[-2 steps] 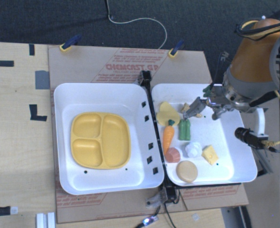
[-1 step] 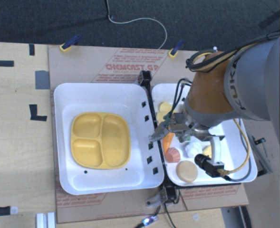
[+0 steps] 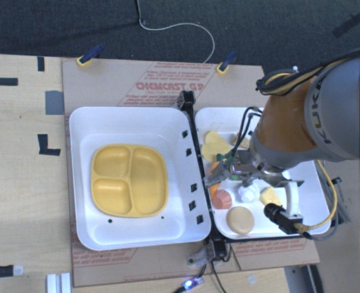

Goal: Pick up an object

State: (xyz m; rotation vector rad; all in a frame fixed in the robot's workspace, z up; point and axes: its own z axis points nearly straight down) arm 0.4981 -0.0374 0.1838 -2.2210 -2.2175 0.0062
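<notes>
The two bins [image 3: 82, 163] are white. The divided plate [image 3: 130, 180] in the left one is plain yellow. In the right bin there is a pale yellow piece [image 3: 215, 144], an orange-red piece [image 3: 221, 198], a white piece [image 3: 249, 193] and a beige round one [image 3: 241, 220]. The arm [image 3: 326, 115] is grey with an orange band. The cardboard sheet [image 3: 161, 84] is brown with red printed letters, and its two clamps [image 3: 89, 55] are blue and yellow.

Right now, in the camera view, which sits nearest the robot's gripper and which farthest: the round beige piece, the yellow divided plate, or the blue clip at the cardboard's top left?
1. Round beige piece, right bin, just below the gripper.
2. Yellow divided plate, left bin.
3. Blue clip, cardboard's top-left corner.
</notes>
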